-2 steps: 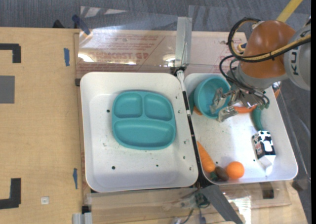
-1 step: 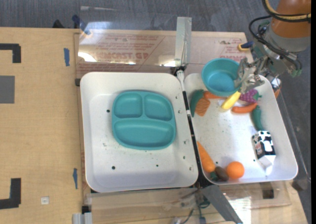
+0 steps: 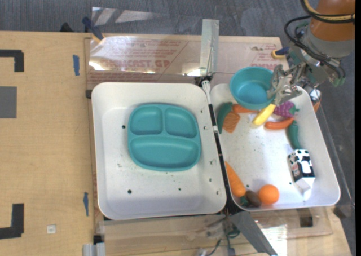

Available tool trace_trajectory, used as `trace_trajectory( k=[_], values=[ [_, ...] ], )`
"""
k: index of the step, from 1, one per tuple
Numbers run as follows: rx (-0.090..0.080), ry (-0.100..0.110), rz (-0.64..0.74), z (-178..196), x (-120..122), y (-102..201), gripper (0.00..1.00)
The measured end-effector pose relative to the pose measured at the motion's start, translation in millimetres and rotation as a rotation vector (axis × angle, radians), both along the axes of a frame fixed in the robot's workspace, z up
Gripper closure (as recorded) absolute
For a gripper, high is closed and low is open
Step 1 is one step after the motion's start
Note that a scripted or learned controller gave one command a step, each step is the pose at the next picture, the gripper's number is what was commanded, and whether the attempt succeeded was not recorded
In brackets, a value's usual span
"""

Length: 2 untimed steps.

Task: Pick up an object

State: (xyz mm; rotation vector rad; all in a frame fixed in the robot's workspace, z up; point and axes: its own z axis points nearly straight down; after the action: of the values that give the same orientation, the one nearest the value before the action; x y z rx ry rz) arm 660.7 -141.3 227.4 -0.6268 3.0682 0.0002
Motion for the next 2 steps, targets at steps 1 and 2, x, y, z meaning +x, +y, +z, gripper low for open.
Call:
trace_trajectory(
  k=[1, 2],
  values=[
    [0.002, -0.007, -0.002, 12, 2, 1, 1.0],
    [0.004, -0.015, -0.004, 24, 3, 2, 1.0]
  ],
)
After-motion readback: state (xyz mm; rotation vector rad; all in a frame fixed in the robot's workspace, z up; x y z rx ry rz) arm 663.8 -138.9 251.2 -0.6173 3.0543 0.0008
